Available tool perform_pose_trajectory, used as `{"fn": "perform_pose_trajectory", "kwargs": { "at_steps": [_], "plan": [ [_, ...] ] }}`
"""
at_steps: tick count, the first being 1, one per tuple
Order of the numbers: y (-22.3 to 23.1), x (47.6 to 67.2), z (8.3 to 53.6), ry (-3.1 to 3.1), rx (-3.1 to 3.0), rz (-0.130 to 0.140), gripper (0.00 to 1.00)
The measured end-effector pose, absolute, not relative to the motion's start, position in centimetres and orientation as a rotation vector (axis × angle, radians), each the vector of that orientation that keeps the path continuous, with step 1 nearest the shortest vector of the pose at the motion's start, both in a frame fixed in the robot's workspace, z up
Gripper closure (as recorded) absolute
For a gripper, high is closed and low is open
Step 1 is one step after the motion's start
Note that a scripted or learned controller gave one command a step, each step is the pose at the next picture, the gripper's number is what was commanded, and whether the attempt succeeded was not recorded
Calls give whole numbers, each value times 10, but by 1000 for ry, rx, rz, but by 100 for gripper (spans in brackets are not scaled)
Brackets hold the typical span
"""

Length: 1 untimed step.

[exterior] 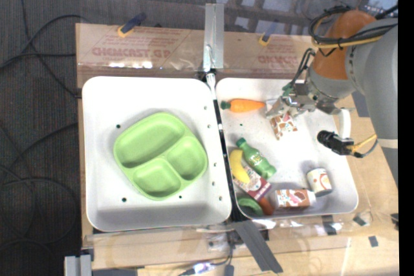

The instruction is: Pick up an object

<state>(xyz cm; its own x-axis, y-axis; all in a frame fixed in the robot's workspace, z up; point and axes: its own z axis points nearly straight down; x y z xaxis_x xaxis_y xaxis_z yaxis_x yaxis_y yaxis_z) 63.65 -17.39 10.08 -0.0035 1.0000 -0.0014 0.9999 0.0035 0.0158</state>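
My gripper (286,105) hangs low over the upper part of the right bin (336,168), reaching in from the right. Just below it and touching or nearly touching lies a small brown-and-white carton (284,127). An orange carrot (242,105) lies to the gripper's left, by the bin's top left corner. Lower down are a green bottle (256,160), a yellow banana (239,167), a red-brown juice box (294,199) and a small white can (319,181). Nothing is seen lifted off the bin floor.
The left bin (103,106) holds a green three-compartment plate (162,155). A metal divider (215,42) runs between the bins. A black cable connector (330,139) hangs off the arm over the right bin. A green and red item (253,205) lies at the bin's bottom edge.
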Motion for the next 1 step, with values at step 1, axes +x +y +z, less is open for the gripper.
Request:
{"fn": "perform_pose_trajectory", "kwargs": {
  "at_steps": [1],
  "plan": [
    [-99, 620, 230, 2102, 2338, -8, 100]
  ]
}}
